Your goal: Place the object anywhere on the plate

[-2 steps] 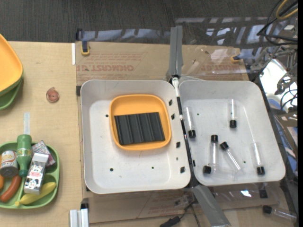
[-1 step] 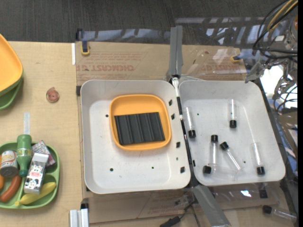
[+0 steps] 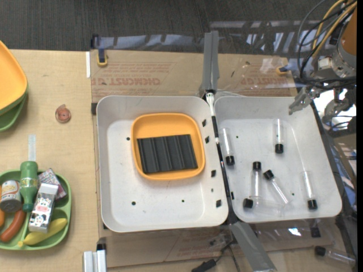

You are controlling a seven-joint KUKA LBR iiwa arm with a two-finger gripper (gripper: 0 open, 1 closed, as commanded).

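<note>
An orange plate (image 3: 165, 123) lies in the left bin (image 3: 116, 180), a little above its middle. A black ridged rectangular block (image 3: 168, 153) rests flat on the plate and covers most of its floor. Several clear tubes with black caps are scattered in the right bin (image 3: 323, 205), among them one tube (image 3: 227, 146) by the divider and another tube (image 3: 278, 135) further right. My gripper (image 3: 316, 98) hangs at the far right, over the right bin's upper right corner, well away from the plate. Nothing shows in it.
On the wooden bench to the left stand a green tray of toy food (image 3: 57, 231), stacked orange and green bowls (image 3: 10, 86) and a small pink disc (image 3: 63, 114). Cardboard (image 3: 147, 75) lies behind the bins. Cables (image 3: 323, 21) loop above the arm.
</note>
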